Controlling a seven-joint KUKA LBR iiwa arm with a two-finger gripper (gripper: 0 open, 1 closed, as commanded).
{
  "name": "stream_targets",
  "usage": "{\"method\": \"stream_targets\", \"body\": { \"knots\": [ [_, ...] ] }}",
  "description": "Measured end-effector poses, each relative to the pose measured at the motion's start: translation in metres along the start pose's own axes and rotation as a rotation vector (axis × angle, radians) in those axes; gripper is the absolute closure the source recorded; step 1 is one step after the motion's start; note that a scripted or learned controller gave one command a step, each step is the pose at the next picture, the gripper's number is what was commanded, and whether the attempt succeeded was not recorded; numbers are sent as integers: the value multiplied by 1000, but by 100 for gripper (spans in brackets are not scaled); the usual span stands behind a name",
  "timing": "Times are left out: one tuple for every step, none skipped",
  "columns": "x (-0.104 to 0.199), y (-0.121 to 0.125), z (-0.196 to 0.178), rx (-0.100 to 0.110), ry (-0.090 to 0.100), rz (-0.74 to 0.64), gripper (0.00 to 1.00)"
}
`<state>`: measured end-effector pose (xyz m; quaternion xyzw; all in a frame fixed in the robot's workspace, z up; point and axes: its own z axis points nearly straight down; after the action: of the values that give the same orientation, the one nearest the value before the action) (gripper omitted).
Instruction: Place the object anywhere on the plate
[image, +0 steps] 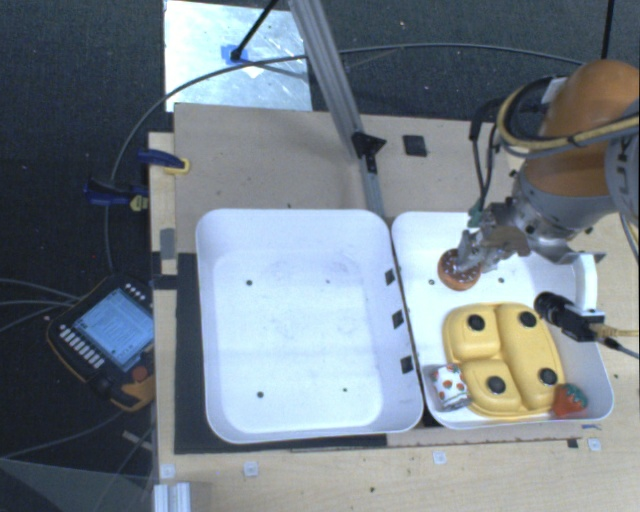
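Camera view | gripper (466, 262) over brown round object (460, 272), finger state unclear | yellow sectioned plate (505, 358) near, apart | placement seemingly undone

I see the gripper (466, 256) low over a small brown object (460, 272) in the right bin (420, 240). The yellow sectioned plate (503, 358) sits nearer me, with a spotted cup (448, 386) beside it.

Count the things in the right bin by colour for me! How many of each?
Yellow: 1, the sectioned plate
Brown: 1, the small round object under the gripper
White with spots: 1, the small cup
Red: 1, the small item at the bin's corner
Total: 4
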<state>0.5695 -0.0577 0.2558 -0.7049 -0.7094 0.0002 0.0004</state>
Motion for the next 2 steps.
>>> {"method": "stream_targets", "body": {
  "knots": [
    [38,-13,10,-1,0,1,100],
    [92,-30,7,0,1,-1,100]
  ]
}}
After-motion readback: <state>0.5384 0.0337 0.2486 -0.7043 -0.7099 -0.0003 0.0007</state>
